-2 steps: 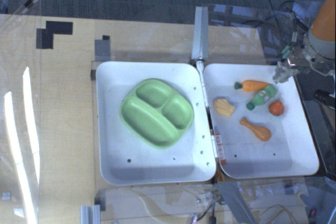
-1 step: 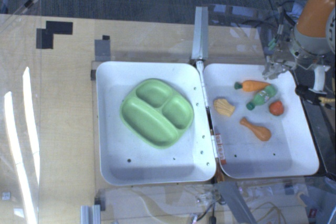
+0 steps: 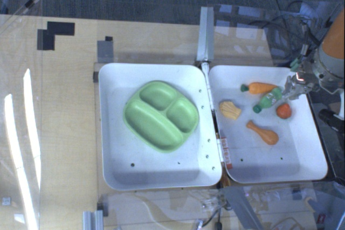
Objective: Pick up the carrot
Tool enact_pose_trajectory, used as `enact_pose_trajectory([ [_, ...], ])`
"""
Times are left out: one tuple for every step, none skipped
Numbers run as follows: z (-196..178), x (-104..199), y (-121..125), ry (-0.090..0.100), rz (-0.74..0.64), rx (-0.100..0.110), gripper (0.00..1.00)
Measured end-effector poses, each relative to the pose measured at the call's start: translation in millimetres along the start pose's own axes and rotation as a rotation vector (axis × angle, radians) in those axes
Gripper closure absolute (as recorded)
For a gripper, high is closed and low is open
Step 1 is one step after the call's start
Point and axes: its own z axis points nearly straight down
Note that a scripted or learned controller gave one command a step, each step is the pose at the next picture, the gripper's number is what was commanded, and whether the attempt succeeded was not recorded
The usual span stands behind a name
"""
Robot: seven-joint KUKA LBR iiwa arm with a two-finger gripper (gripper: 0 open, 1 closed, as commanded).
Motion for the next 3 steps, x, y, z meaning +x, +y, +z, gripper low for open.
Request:
enact_pose_trajectory([
  [18, 26, 7, 0.001, 0.277, 0.003, 1.0],
  [14, 1, 4, -0.002, 0.614, 0.003, 1.0],
  [20, 84, -24, 0.0, 0.796, 0.006, 1.0],
])
